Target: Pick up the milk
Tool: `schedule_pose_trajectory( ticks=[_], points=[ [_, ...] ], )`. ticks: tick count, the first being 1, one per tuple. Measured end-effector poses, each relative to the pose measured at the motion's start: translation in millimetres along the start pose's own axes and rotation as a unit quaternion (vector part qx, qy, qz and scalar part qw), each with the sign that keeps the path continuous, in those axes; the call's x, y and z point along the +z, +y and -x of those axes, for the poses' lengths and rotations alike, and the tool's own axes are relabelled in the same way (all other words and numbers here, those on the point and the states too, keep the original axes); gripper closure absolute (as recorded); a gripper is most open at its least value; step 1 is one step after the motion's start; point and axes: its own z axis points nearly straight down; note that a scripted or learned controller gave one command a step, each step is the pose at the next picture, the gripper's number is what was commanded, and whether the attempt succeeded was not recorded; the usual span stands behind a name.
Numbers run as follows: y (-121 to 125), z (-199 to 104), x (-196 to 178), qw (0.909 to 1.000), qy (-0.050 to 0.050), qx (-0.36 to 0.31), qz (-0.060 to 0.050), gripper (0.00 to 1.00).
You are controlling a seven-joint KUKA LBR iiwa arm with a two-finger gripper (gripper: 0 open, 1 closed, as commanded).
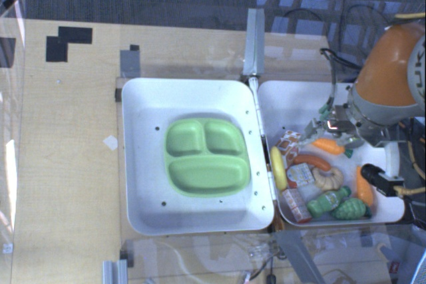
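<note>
The small white carton with an orange-red label that I take for the milk [299,175] lies in the right bin [293,100], among other toy foods near the bin's middle. My gripper [335,127] hangs over the same bin, up and to the right of the milk and apart from it. Just below the gripper lies an orange carrot [327,146]. The orange-banded wrist [393,70] hides the bin's far right part.
Around the milk lie a banana [278,168], a red sausage [311,160], a tan pastry [329,177], a red-and-white box [295,205], a brown carton [288,142], green pieces [327,201] and a second carrot [364,187]. The left bin [140,143] bears a green divided plate [206,156].
</note>
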Motion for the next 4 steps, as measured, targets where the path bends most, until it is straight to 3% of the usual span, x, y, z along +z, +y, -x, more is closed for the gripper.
schedule_pose_trajectory(
  ticks=[1,2,3,4],
  points=[
    [41,-109,3,0.9996,0.000,-0.028,0.000,0.00],
    [4,-152,3,0.9985,0.000,-0.054,0.000,0.00],
    [6,-151,-8,0.9986,0.001,-0.053,0.002,1.00],
    [15,-203,-39,0.9983,0.001,-0.058,0.000,1.00]
  ],
)
